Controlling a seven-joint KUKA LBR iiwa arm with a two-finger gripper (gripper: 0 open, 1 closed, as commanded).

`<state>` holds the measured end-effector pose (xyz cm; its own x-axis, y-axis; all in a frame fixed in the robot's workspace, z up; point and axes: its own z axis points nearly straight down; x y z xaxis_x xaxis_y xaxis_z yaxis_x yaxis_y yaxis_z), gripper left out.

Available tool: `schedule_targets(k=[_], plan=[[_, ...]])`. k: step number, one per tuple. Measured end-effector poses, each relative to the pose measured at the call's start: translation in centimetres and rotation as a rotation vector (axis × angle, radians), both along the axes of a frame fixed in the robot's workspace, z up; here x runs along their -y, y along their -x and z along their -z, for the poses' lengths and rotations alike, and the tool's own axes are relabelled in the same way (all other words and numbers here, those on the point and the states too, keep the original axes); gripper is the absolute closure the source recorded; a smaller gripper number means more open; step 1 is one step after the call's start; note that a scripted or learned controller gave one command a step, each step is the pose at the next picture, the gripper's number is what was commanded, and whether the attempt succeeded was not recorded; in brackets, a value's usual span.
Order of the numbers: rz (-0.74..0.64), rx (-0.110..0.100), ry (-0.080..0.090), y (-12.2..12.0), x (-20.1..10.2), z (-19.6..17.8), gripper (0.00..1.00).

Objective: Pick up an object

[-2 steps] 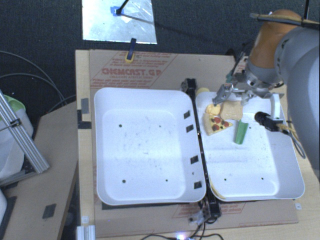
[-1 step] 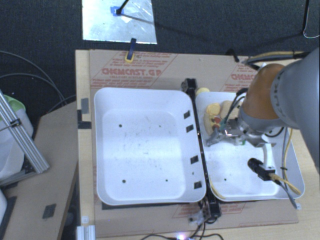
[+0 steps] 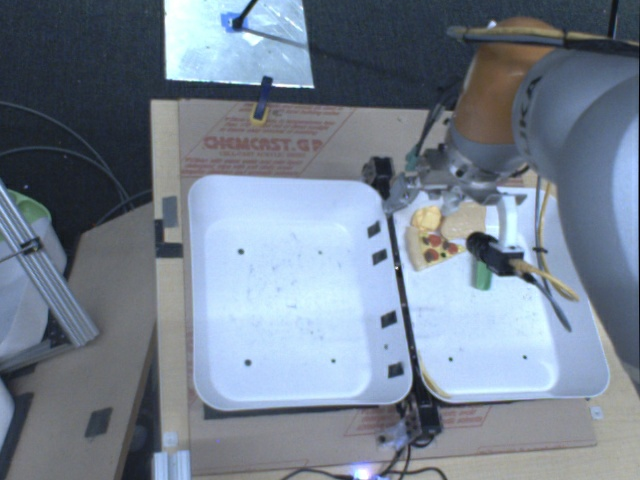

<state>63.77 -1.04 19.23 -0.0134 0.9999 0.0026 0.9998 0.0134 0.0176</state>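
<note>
1. Dark carpet surrounds a bench (image 3: 170,268) bearing two white bins; the right bin (image 3: 500,358) holds the clutter
2. Toy pizza slice (image 3: 437,251) lies at upper right of centre, beside a green marker (image 3: 482,274)
3. Gripper (image 3: 440,200) hovers just above; jaw state: cannot tell
4. Slice looks light, rigid, flat, probably slippery; pinching across its edges seems best

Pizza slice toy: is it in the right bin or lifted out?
In. The pizza slice toy lies flat on the right bin's floor near its far left corner, beside the green marker, below the arm's wrist.
</note>
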Motion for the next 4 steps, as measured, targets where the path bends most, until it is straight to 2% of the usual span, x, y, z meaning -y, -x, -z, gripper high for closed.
schedule_targets(k=[1,2,3,4], plan=[[0.000,-0.009,-0.002,-3.3,-10.6,-1.4,0.00],[0.005,-0.013,0.000,-0.4,-13.9,-6.5,0.00],[0.015,-0.026,0.004,3.9,-11.1,1.2,0.00],[0.007,-0.015,0.002,-3.2,-13.9,7.8,0.00]])
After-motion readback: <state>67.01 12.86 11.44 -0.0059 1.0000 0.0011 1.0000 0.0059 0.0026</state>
